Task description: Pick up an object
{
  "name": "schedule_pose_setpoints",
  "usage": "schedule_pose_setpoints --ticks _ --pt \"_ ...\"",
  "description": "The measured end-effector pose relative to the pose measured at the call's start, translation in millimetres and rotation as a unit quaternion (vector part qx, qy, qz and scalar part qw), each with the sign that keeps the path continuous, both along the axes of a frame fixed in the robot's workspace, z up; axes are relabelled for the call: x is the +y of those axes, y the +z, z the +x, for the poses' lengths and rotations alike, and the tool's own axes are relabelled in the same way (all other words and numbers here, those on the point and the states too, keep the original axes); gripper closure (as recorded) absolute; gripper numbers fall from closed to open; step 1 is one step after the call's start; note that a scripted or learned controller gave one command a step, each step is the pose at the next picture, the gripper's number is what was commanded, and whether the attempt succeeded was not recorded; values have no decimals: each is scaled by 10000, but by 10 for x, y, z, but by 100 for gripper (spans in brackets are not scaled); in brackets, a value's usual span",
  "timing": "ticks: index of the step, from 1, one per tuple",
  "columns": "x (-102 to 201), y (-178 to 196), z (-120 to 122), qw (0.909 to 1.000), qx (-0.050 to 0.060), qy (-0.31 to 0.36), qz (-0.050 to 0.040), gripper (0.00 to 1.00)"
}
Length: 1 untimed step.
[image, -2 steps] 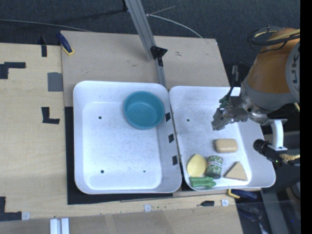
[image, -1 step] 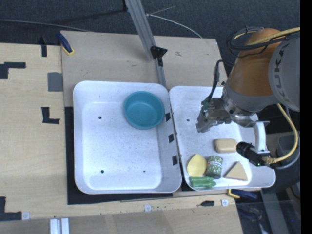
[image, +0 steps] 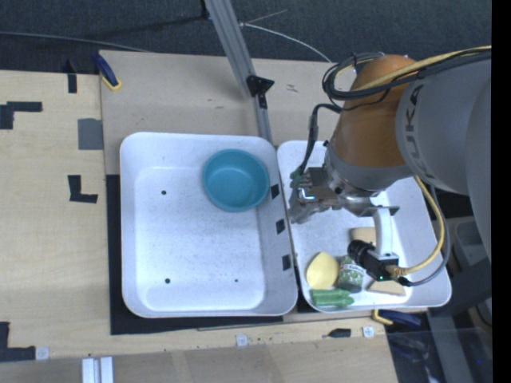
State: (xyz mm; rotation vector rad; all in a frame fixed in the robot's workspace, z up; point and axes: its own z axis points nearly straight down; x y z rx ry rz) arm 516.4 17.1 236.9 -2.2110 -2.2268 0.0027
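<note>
End effector grip state unclear, w/ round blue bowl in left bin.

Blue bowl in white speckled left bin. White right bin: yellow lemon, green pod. Grey arm, orange band. Pale wood bench.

Pale wooden surface carries a black mat, on which two shallow white bins sit side by side, touching: left bin, right bin. Black tape marks and a grey patch lie on the surface's left portion.
</note>
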Motion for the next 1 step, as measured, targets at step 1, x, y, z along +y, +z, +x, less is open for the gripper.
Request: schedule_pose_setpoints --ticks 1 --pt "545 62 60 10000 -9 3 -2 100"
